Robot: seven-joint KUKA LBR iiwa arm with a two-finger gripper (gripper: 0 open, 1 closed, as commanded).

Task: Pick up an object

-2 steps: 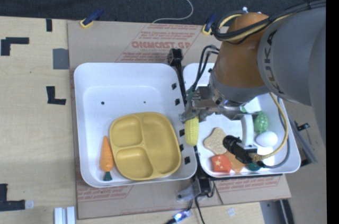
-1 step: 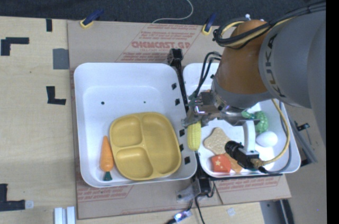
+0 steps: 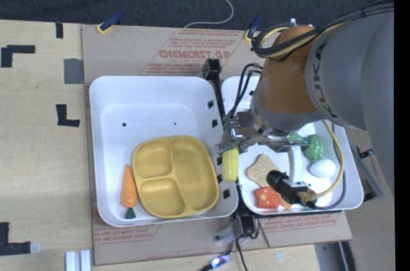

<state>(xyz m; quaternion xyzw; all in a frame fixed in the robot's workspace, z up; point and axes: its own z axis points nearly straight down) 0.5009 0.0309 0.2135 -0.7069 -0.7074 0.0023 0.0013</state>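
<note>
My gripper (image 3: 230, 140) hangs over the wall between the two bins, at the left side of the right bin (image 3: 349, 164). A yellow corn cob (image 3: 229, 164) lies right below it, at the bin's left wall, and seems to touch the gripper's lower end. In the same bin lie a tan slice of toast (image 3: 259, 168), a red-orange block (image 3: 266, 198), a green vegetable (image 3: 314, 147) and a white egg (image 3: 321, 168). The arm's orange band and grey body hide the far half of this bin.
The left bin (image 3: 128, 97) holds a yellow divided plate (image 3: 174, 175) at its near right and an orange carrot (image 3: 128, 189) beside the plate's left edge. Cardboard lies under both bins. A white cable runs across the dark floor behind.
</note>
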